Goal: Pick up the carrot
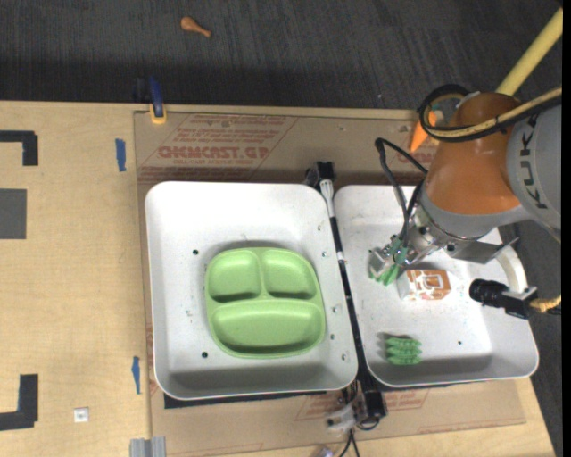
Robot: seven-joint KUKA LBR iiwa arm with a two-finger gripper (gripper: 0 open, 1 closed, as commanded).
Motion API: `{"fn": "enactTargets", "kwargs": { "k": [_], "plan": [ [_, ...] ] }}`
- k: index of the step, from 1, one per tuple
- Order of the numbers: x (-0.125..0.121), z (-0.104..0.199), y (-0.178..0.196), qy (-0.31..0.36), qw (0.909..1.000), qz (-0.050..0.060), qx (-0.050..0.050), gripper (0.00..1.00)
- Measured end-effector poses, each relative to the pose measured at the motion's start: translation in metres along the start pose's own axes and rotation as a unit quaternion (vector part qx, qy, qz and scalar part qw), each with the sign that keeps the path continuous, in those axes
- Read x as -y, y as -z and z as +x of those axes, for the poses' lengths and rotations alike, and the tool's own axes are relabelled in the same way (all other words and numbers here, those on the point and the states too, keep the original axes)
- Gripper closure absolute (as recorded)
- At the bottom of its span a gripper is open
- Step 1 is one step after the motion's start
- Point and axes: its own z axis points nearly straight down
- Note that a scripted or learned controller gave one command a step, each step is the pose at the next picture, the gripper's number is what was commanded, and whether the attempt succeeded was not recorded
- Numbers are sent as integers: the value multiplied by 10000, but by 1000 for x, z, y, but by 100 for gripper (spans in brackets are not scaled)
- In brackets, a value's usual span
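Since the camera looks down at a slant, nearest goes first. 1 ridged green piece (401,349) lies in the right bin (513,353), nearer the camera than the end effector (391,261) and well apart from it. Next comes the carrot (430,284), taken to be the orange piece with pale markings. It sits on the same bin's floor just beside the end effector, on the arm's side and slightly toward the camera. A green tuft (384,273) lies right at the end effector's tip. It may be the carrot's top, though the join is too blurred to confirm. If so, the long axis runs roughly across the bin, tuft end nearest the tool. Whether the end effector is wide or narrow cannot be told, and nothing can be seen held.

On the far side from the arm, the left bin (174,268) holds 1 green plate (263,299) with 3 compartments. Count: 2 bins, 1 arm (473,152). Farthest off, 1 small orange scrap (194,27) lies on the dark floor, beyond the table (71,294).
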Motion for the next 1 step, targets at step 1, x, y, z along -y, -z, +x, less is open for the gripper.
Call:
{"fn": "enactTargets", "kwargs": {
  "k": [1],
  "plan": [
    [-7, 101, -5, -44, 10000, 7, -6, 100]
  ]
}}
